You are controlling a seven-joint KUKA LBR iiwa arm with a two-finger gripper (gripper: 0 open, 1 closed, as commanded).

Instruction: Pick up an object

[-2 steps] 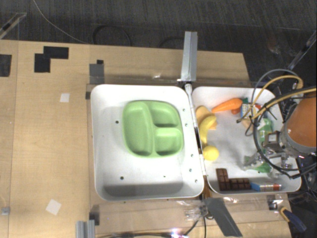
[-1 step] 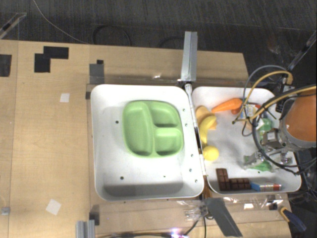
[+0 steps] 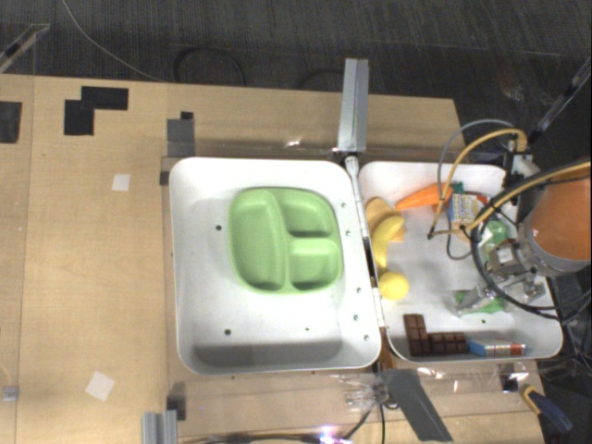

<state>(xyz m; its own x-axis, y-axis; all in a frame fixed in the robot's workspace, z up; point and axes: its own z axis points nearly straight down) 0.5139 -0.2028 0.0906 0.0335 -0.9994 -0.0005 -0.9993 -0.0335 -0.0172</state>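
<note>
Beneath the gripper (image 3: 481, 296), grip state unclear, lies a green object (image 3: 483, 305).

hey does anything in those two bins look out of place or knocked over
Nothing looks spilled or broken. The green divided plate lies flat in the left bin. The banana, lemon, carrot and chocolate bar lie loose in the right bin, beneath the gripper.
</note>
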